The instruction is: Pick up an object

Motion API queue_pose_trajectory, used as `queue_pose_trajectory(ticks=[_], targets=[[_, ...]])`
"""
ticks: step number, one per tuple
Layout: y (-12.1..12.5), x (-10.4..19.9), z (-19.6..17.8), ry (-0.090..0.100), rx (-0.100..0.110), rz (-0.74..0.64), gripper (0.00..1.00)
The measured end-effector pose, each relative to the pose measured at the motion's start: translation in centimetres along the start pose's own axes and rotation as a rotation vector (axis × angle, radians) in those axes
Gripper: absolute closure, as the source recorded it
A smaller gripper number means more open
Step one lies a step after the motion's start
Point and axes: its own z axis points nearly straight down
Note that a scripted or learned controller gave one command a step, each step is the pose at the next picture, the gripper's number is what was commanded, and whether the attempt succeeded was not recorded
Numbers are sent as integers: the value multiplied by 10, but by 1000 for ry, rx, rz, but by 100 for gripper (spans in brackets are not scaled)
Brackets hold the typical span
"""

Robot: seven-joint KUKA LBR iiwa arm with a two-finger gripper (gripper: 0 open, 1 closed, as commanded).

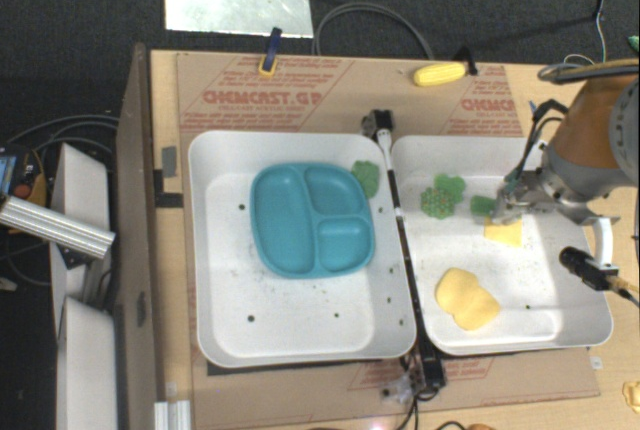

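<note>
In the right bin lie a green broccoli-like piece, a small green piece, a yellow wedge and a pale yellow lump. My gripper is down in this bin, right above the yellow wedge and beside the small green piece. Nothing is visibly lifted. In the left bin a blue divided plate lies flat, with another green piece at its upper right corner.
The grey arm with its orange band covers the right bin's far right corner. A black divider runs between the bins. A yellow clamp and a blue-yellow clamp sit on the cardboard behind.
</note>
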Motion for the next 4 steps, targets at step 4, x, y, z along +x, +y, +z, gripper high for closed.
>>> queue_pose_trajectory(ticks=[4], targets=[[71, 65, 14, -4, 47, 12, 0]])
